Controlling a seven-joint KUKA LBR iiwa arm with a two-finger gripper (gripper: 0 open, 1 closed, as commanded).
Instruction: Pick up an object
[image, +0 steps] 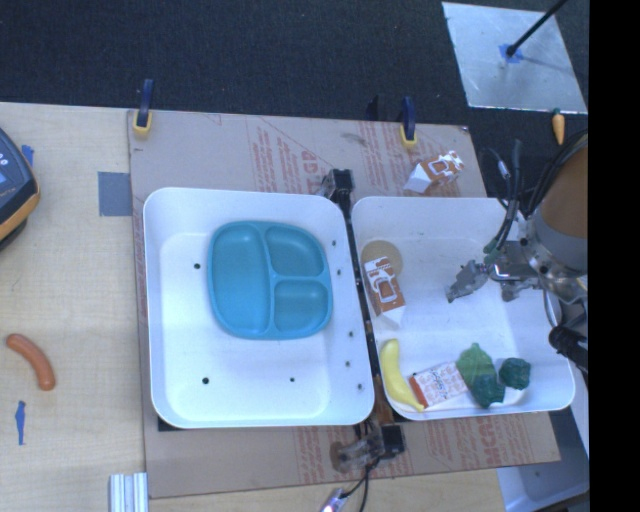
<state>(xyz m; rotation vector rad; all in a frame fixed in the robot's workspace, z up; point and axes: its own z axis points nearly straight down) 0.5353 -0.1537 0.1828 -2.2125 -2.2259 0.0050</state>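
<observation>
Landmark: the right bin (440, 215), one of two shallow white bins side by side on the tabletop (70, 300).
Candidates: a banana (394, 377) lay at the right bin's lower left corner; a small red-and-white packet (439, 384) touched it on its right; two green pieces (478, 374) sat further right along the same lower wall.
More candidates: a brown-and-white wrapper (383, 284) lay against the right bin's left wall, near mid-height.
Why so placed: loose scatter, probably dumped in for grasp trials; most items had settled against walls, which would crowd a grasp.
Left of the right bin: the left bin (160, 300) carried a blue divided plate (270, 279).
Outside the right bin: a small carton (434, 172) just above its top edge; a sausage (32, 360) far off to the left on the tabletop.
Arm pose: wrist entered over the right bin's right wall, reaching leftward.
End effector (467, 282): over bare floor in the bin's middle, apart from every item; nothing seen between its fingers; whether they were apart or together I could not tell.
Judgement: pick not yet made.
</observation>
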